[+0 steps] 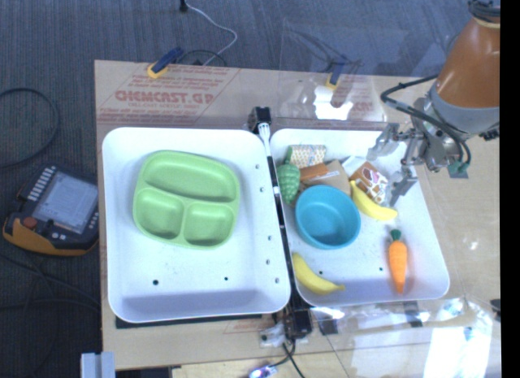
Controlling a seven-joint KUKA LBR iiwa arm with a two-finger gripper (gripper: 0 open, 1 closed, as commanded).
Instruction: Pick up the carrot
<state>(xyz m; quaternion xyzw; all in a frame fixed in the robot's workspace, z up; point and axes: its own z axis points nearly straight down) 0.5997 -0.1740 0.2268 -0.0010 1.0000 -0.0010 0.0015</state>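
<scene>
Blue-grey carpet surrounds a brown board counter (122, 108) carrying two shallow white plastic bins side by side. The left bin (122, 287) holds a smooth green divided plate (185, 198) with three rounded compartments. The right bin (431, 275) is crowded: a round blue bowl (327, 216) sits mid-bin, a curved yellow banana (315, 276) lies at the near edge, and a small boxy packet (371, 181) lies on a second banana (372, 205). The carrot (397, 261), tapered orange with a green top, lies near the bin's right wall, just beyond the bowl. The end effector (398, 161) hovers over the bin's far right corner, metal fingers spread apart, pinching nothing, well apart from the carrot.
</scene>
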